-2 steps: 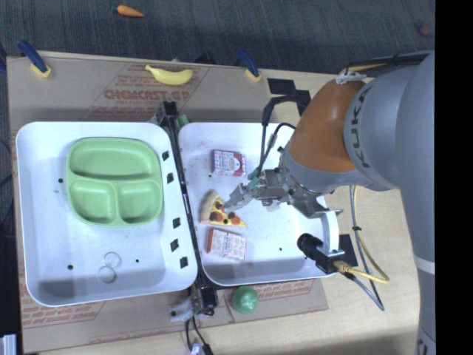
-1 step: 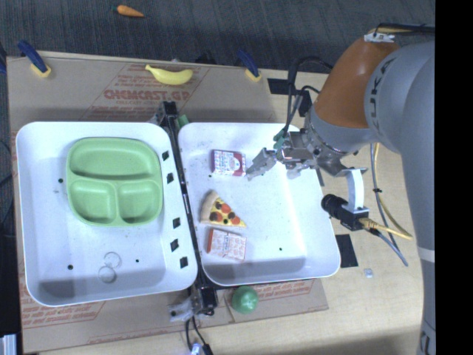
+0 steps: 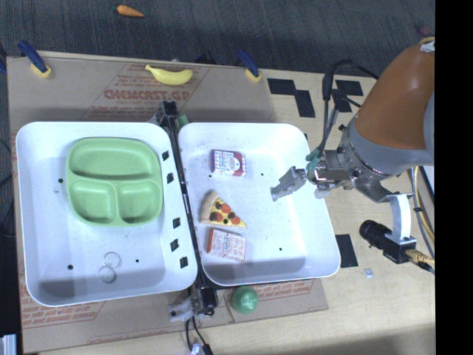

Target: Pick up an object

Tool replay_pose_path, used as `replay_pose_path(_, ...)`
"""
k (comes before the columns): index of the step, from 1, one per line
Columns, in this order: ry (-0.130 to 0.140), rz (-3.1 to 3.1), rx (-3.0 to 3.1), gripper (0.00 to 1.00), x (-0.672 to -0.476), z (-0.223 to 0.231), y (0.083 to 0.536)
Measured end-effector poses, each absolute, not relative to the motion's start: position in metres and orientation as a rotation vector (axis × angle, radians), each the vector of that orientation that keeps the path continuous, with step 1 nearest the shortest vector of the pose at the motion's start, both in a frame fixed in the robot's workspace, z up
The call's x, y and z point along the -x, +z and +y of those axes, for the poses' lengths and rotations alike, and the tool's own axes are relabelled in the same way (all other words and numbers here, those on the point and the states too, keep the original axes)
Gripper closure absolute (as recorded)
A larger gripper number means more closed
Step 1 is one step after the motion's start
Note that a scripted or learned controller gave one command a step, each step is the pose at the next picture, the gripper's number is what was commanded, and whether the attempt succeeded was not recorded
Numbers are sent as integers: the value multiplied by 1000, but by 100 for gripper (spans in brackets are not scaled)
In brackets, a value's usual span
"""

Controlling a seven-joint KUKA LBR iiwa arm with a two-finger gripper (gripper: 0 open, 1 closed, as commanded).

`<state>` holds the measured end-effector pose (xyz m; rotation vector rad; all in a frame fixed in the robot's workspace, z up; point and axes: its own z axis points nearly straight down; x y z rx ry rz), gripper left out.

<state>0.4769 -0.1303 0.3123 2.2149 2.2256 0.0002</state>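
Two white bins are seen side by side on a table. In the left bin a green tray with three compartments is laid flat, towards the far side. Beyond the bins, a toy banana is laid on the cardboard sheet, just past the far edge of the left bin. Farther off, a small orange thing is seen on the dark floor.

In the right bin three things are set in a loose row from far to near along its left half: a small carton, a toy pizza slice and a second carton, each apart from the others. Just outside the near edge of that bin, a green ball is rested on the cardboard.

Over the right part of the right bin the pincer is held, reached in from the right by the grey arm with its orange band. Its tip is blurred, so how far it is open cannot be told; nothing appears to be held in it. It is well apart from the three things.
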Motion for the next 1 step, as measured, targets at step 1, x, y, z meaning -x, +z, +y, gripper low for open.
replay_pose_path(1,0,2230,-2214,0,-477,-72,283)
